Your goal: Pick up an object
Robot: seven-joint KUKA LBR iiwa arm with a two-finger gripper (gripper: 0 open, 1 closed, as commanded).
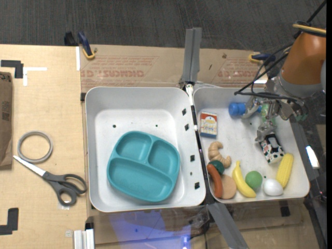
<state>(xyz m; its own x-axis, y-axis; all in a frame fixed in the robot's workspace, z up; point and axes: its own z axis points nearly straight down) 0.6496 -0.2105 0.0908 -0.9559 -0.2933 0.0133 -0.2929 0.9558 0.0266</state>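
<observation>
My gripper (263,127) hangs over the back right part of the right bin (228,95), below the arm's orange band. Just in front of it lies a black-and-white toy (271,149); I cannot tell if they touch. A blue cup (237,109) lies to the gripper's left. A small orange-and-white box (208,124) stands near the bin's left wall. Along the front lie a beige pastry (218,151), a reddish sausage (222,184), a banana (241,180), a green ball (253,179), a white egg (272,187) and a corn cob (285,169).
The left bin (104,105) holds a teal divided plate (143,166). On the wooden bench to the left lie scissors (54,179) and a tape ring (35,146). Cables (259,82) run from the arm over the right bin's back edge.
</observation>
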